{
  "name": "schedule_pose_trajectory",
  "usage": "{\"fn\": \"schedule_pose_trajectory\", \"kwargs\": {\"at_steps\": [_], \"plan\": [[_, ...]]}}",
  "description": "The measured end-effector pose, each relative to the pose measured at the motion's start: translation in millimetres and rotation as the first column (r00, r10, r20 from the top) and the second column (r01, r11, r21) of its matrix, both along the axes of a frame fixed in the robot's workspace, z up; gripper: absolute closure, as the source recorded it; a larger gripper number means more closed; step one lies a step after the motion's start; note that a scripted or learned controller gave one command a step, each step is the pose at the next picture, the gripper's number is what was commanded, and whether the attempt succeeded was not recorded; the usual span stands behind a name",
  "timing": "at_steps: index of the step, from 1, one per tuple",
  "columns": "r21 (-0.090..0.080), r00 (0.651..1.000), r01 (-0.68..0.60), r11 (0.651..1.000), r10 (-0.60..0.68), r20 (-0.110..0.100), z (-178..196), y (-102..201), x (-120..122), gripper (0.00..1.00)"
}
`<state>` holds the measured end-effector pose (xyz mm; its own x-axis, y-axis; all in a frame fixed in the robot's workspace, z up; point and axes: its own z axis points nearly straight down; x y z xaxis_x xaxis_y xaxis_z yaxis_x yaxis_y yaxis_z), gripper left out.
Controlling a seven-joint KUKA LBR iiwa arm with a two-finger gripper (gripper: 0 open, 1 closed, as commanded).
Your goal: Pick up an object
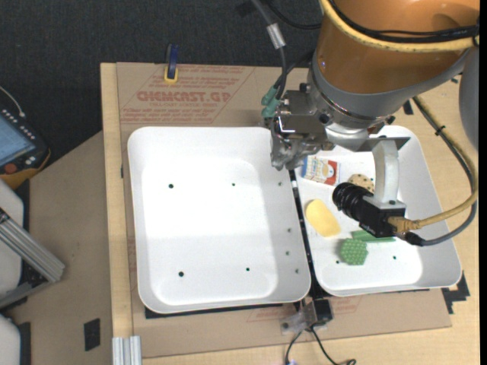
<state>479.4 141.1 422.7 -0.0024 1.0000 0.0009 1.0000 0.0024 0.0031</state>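
Over R bin's (426, 276) top-left corner: gripper (285, 154) low by divider, finger state can't tell. Just beside: white/red packet (319, 170). Lower: yellow block (323, 219), green obj (353, 251), brown spotted obj (362, 182). L bin (152, 226) adjacent.

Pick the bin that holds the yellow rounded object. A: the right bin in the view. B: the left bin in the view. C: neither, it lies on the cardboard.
A: the yellow rounded object lies in the right shallow white bin, near the green bumpy object.
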Motion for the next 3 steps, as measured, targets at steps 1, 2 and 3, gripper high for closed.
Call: {"fn": "schedule_pose_trajectory", "kwargs": {"at_steps": [1, 2, 3], "plan": [[-0.001, 1.000, 0.010, 1.000, -0.010, 0.005, 60, -77, 0, 1.00], [-0.003, 1.000, 0.004, 1.000, -0.004, -0.013, -28, -77, -1, 1.00], [-0.001, 1.000, 0.001, 1.000, -0.001, 0.000, -12, -59, 0, 1.00]]}}
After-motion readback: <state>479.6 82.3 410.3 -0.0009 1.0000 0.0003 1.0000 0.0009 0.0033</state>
